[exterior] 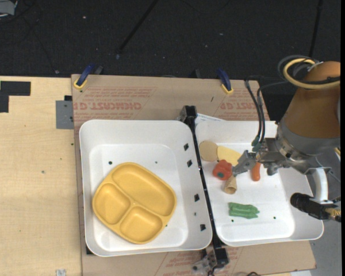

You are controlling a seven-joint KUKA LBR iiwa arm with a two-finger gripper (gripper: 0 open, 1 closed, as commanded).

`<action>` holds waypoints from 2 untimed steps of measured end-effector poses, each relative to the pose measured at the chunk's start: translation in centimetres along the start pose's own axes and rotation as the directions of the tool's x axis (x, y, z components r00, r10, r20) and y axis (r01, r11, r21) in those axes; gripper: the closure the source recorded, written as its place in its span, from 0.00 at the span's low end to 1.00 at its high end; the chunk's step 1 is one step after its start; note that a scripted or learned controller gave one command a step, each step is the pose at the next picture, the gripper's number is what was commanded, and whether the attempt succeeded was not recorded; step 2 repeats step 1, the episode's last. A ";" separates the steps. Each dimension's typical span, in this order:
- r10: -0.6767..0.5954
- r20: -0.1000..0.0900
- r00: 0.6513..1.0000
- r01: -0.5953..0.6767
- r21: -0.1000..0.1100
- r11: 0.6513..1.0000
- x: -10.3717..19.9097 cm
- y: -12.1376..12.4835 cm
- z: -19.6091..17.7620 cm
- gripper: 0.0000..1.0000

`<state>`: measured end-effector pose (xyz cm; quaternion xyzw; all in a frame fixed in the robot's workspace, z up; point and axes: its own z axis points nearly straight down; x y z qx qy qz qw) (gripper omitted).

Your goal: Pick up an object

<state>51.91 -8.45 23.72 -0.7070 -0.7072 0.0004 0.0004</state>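
The right bin holds several small things. A red piece lies beside a tan cone, with a round tan piece and a yellow slice behind them. A green pod lies toward the front. My gripper hangs low over the middle of this bin, just right of the red piece. A small orange piece sits right against the gripper's tip; whether it is held is unclear.
The left bin carries a yellow divided plate. A black divider runs between the two bins. The arm's orange band and a black cable stand over the right bin's far right side.
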 end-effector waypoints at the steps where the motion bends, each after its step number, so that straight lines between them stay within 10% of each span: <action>1: -0.002 0.001 1.000 0.002 -0.002 1.000 -4.2 3.2 -1.0 0.00; 2: -0.002 0.001 1.000 0.002 -0.002 1.000 -4.2 3.2 -1.0 0.00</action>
